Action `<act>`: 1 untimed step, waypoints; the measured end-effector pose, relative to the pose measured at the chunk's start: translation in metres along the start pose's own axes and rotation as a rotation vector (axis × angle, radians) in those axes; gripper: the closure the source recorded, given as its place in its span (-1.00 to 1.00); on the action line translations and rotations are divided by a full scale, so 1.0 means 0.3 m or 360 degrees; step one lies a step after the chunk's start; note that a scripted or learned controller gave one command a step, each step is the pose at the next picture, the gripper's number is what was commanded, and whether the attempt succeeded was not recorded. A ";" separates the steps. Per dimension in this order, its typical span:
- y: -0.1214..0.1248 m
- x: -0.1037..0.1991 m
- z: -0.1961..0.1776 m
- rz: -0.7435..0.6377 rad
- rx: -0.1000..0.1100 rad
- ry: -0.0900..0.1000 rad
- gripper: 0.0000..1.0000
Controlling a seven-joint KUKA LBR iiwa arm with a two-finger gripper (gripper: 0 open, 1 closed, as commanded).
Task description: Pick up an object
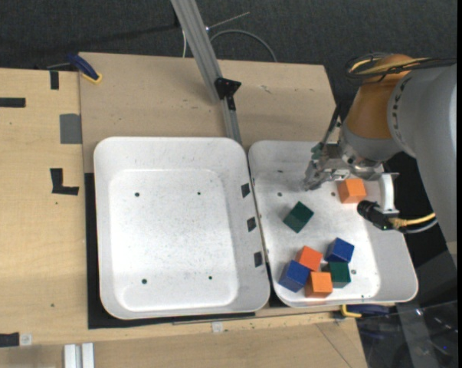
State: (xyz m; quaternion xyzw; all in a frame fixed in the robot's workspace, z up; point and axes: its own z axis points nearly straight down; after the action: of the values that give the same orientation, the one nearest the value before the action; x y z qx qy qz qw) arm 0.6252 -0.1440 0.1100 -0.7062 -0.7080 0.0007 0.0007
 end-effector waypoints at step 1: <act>0.007 -0.016 -0.208 0.0002 -0.0012 -0.0003 1.00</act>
State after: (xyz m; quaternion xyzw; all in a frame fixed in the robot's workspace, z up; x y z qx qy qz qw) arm 0.6276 -0.1489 0.1725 -0.7067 -0.7075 -0.0013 -0.0025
